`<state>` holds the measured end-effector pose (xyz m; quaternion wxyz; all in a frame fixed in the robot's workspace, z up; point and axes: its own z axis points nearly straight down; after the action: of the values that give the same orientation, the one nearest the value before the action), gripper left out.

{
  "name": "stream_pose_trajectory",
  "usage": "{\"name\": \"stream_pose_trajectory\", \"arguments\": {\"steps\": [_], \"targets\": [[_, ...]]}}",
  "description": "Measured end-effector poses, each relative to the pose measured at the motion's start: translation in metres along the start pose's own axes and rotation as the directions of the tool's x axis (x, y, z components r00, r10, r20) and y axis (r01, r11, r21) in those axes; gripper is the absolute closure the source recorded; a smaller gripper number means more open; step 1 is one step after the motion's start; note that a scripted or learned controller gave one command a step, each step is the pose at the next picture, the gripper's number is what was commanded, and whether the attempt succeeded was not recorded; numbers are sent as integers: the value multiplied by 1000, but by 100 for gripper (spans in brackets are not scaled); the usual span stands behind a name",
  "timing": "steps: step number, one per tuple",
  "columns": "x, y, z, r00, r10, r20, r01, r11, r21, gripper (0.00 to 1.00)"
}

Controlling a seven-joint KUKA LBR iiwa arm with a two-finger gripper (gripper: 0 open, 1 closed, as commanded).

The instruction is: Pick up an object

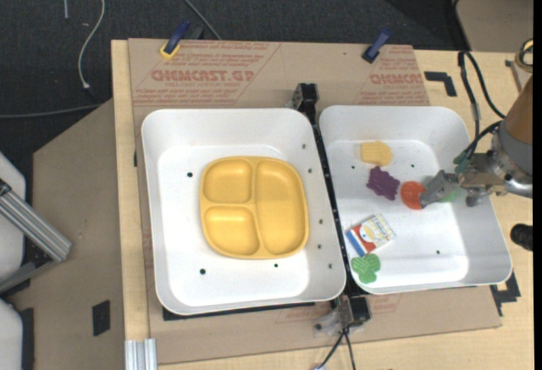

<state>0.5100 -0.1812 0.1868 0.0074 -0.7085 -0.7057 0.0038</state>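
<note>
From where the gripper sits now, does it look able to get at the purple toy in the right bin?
Probably yes. The gripper is low in the right bin, beside the red object. The purple toy lies just past it, uncovered; only that red object sits between them.

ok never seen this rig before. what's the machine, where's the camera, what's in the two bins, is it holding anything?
One camera looks down at a slant on a bench with two shallow white bins. The grey arm entering from the right is a KUKA robot; its gripper sits low in the right bin, right beside a small red object. Whether it grips that object can't be told. Also in that bin: a yellow piece, a purple piece, a small printed card and a green piece. The left bin holds a yellow divided plate.
</note>
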Motion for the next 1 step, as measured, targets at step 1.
{"name": "stream_pose_trajectory", "arguments": {"steps": [1], "targets": [[1, 3, -8, 1000, -4, 3, 4, 1000, -14, 0]]}}
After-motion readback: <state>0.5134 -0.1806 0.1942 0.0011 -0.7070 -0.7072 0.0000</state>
